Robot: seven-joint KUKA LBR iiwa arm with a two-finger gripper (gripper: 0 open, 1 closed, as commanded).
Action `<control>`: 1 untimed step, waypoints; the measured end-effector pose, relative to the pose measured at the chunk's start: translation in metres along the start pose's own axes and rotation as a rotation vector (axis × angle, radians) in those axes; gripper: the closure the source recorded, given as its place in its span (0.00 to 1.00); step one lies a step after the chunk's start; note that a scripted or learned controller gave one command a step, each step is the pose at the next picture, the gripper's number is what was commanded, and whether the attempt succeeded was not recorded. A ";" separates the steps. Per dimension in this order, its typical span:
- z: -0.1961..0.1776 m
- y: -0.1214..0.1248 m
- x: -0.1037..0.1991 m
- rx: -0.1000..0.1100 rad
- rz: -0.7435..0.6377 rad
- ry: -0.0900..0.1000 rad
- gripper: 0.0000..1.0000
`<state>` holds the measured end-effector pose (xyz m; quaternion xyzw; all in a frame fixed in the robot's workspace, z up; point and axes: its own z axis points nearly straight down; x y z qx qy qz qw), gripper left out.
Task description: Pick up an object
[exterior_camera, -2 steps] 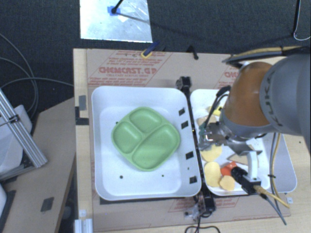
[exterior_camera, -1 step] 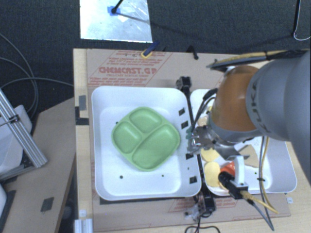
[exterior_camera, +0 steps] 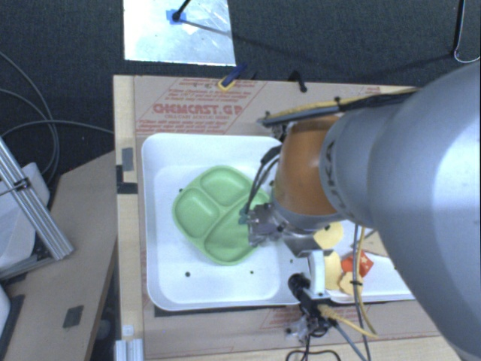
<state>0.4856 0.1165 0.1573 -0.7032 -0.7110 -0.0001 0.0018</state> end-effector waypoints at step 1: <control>-0.055 0.085 0.006 -0.015 0.005 -0.002 1.00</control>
